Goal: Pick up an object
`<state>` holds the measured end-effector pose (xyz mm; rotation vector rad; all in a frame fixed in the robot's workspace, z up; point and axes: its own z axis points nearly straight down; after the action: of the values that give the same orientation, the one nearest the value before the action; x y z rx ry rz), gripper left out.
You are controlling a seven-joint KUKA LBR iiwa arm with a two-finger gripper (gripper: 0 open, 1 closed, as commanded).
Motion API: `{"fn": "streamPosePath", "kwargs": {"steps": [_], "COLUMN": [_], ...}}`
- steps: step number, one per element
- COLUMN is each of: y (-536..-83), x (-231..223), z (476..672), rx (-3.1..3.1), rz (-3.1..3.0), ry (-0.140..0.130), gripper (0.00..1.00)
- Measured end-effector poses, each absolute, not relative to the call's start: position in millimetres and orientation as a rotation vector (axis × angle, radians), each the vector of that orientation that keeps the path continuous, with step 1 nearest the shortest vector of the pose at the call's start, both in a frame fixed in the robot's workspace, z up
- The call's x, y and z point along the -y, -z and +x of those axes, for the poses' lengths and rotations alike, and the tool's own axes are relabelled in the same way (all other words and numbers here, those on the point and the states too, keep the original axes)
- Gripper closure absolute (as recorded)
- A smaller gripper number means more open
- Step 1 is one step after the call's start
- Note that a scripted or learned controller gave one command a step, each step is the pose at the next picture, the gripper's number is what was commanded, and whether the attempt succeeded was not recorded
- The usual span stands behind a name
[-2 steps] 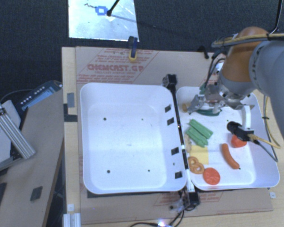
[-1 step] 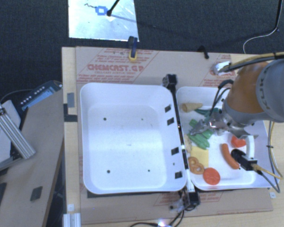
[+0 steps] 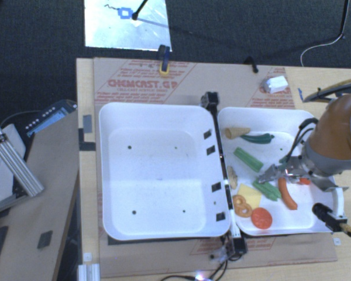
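Observation:
The right white bin (image 3: 304, 117) holds several toy foods: a tan cone (image 3: 237, 133), a dark green pepper (image 3: 257, 138), a light green stick (image 3: 247, 158), a green piece (image 3: 267, 190), an orange carrot (image 3: 288, 194), a yellow slice (image 3: 251, 197), an orange pretzel (image 3: 242, 205) and a red tomato (image 3: 261, 218). My gripper (image 3: 273, 172) hangs low over the bin's middle, pointing left, just above the green piece and the carrot's upper end. I see nothing held in it.
The left white bin (image 3: 158, 168) lies beside the right one, with black clips (image 3: 216, 186) along the shared wall. A small white box (image 3: 276, 85) and a yellow-and-blue clamp (image 3: 164, 60) rest on the cardboard behind the bins.

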<state>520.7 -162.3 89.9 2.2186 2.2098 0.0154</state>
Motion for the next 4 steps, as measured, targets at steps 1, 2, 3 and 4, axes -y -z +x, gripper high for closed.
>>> {"fn": "streamPosePath", "kwargs": {"steps": [1, 2, 3, 4], "y": [-100.6, -242.8, -435.1, -445.2], "x": [159.3, 199.8, 117.0, 120.6], "z": [523.4, 552.9, 557.0, 601.4], "rx": [-2.216, -2.211, -2.222, -2.223], "rz": [2.21, 2.204, 2.196, 2.21], "ry": [-0.017, -0.011, -0.022, -0.005], "gripper": [1.0, 1.0, 1.0, 1.0]}}
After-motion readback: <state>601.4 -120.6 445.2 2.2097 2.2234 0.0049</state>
